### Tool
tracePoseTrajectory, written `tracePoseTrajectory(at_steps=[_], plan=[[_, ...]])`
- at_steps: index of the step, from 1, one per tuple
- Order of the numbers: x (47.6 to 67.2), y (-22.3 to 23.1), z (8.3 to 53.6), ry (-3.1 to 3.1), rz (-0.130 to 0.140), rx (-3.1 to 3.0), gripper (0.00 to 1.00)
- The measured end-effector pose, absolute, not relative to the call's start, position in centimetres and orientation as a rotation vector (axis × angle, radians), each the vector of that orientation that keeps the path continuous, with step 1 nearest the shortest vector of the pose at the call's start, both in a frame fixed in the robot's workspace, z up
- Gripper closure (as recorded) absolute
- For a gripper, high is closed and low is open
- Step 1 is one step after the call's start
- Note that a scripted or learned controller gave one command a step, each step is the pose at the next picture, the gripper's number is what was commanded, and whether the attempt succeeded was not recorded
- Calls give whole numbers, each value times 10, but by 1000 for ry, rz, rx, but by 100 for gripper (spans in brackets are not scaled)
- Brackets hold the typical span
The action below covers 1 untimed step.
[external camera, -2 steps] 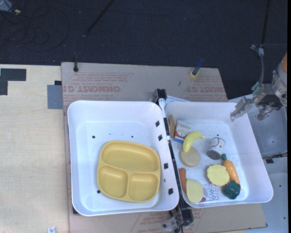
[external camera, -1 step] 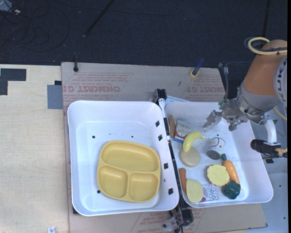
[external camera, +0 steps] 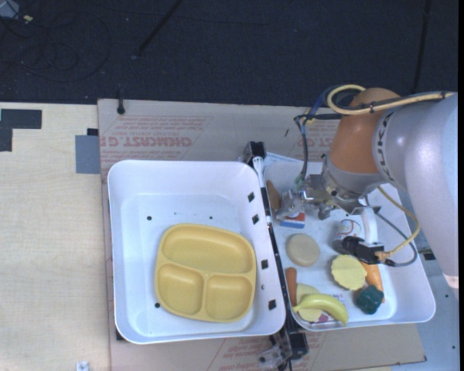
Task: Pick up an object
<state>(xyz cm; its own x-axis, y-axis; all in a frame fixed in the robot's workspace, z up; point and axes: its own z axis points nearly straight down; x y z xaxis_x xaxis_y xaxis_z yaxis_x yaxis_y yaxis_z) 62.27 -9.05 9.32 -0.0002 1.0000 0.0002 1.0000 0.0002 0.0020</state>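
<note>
Pale wooden bench top (external camera: 39,246) at left, marked with dark grey patches (external camera: 15,127); brown cardboard sheet (external camera: 178,134) with red printed lettering under the bins; beyond, dark floor (external camera: 216,37) strewn with loose black cables (external camera: 69,37)

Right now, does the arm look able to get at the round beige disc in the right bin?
Probably yes. The disc lies flat and uncovered just below the gripper, with nothing on top of it. The carrot and the yellow slice lie beside it, apart.

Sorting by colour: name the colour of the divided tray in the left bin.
Pale yellow tray, camera view.
</note>
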Motion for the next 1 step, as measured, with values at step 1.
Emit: tracePoseTrajectory(at_steps=[1], plan=[[581, -83, 92, 2211, 13, 2219, 0]])
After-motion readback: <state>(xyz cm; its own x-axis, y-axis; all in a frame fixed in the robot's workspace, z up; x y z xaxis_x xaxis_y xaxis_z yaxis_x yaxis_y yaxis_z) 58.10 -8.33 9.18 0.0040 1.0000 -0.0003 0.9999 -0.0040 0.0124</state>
